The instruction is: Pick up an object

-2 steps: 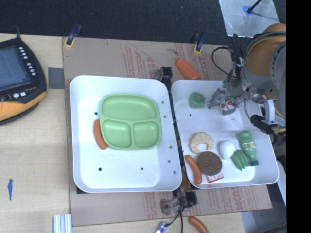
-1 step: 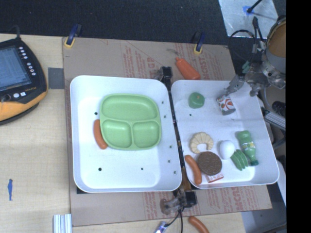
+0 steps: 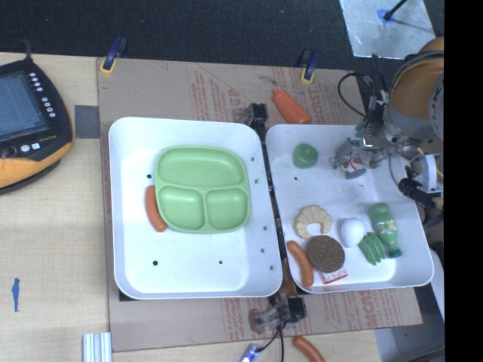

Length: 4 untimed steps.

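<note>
White bins [image 3: 128,202]: two. Left bin: one tray [image 3: 202,188], one sausage [image 3: 155,209]. Gripper [image 3: 353,159], upper right; finger state indeterminate.

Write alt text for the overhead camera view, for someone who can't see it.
A grey robot arm's gripper hovers low over the top of the right white bin, which holds toy food: a green apple, croissant, egg, cookie and sausage. The left white bin holds a green divided plate.
</note>
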Each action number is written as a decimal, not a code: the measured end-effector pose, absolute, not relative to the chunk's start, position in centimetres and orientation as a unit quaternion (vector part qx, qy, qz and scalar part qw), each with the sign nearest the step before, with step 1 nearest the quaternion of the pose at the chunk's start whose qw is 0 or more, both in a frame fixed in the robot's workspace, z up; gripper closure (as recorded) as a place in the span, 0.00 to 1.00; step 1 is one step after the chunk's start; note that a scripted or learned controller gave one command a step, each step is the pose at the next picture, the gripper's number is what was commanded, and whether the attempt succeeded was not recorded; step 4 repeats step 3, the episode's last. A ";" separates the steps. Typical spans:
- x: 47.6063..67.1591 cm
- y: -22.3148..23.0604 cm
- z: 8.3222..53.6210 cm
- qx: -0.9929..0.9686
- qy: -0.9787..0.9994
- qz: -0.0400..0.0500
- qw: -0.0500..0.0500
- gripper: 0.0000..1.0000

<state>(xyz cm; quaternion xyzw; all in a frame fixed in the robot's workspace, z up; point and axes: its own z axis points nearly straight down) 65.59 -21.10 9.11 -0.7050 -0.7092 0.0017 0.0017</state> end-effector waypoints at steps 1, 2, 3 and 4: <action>65.7 -21.1 10.2 -0.704 -0.710 0.002 0.001 1.00; 65.7 -11.6 14.9 -0.705 -0.709 0.001 0.001 1.00; 63.8 -2.5 19.7 -0.704 -0.710 0.001 0.001 1.00; 63.8 -2.5 19.7 -0.704 -0.710 0.001 0.001 1.00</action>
